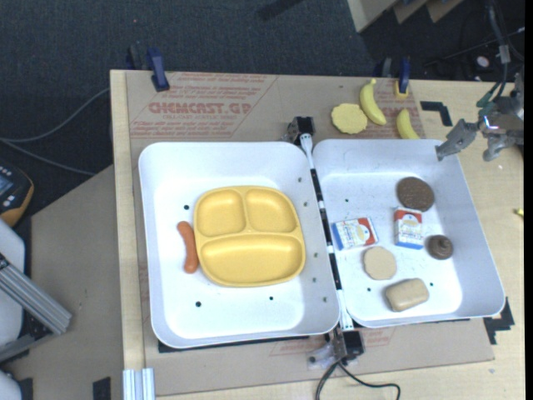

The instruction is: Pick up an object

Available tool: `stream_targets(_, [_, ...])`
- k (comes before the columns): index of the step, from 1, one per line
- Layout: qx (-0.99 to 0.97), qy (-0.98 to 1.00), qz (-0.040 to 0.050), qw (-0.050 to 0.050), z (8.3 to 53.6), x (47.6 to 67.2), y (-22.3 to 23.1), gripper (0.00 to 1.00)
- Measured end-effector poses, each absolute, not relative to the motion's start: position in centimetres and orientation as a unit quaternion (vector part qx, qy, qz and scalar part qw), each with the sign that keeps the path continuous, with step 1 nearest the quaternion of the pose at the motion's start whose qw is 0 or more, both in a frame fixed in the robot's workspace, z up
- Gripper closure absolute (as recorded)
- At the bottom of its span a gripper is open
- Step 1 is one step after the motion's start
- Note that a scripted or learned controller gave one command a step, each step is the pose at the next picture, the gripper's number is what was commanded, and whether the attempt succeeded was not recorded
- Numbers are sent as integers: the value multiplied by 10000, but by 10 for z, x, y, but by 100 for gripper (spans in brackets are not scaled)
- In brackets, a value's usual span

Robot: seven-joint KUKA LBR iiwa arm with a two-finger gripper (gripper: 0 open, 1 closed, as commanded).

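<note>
Overhead, we see two white bins side by side on the bench: the left bin [166,307] and the right bin [475,282]. Our gripper [481,133] sits at the far right, above the right bin's back corner, well apart from everything inside it. Its two fingers [454,140] look spread, with nothing between them, so we hold no object.

Inside the left bin lies a yellow divided plate [248,236] with three compartments, and a red sausage [188,246] rests just beside its left edge.

Inside the right bin we count six things. A round brown cookie [415,193] sits toward the back. Two small cartons lie near the middle, one [354,233] by the shared wall and the other [409,228] to its right. A small dark chocolate piece [439,247] lies by the right carton. A pale round biscuit [380,263] lies nearer the front, and a tan bread roll [406,294] is just in front of it.

Behind the bins, on the bench, rest a yellow chip [349,118] and two bananas [373,103]
</note>
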State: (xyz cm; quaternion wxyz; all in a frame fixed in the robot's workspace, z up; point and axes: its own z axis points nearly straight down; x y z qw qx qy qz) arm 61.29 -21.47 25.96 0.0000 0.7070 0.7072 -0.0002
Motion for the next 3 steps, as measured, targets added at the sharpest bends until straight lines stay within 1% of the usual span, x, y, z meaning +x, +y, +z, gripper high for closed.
stream_targets(1, [7059,7083,-2,0,174,662,-207,0])
stream_targets(2, [7068,7074,19,-73,99,667,-220,0])
stream_targets(3, [7068,7074,4,-19,85,638,-213,0])
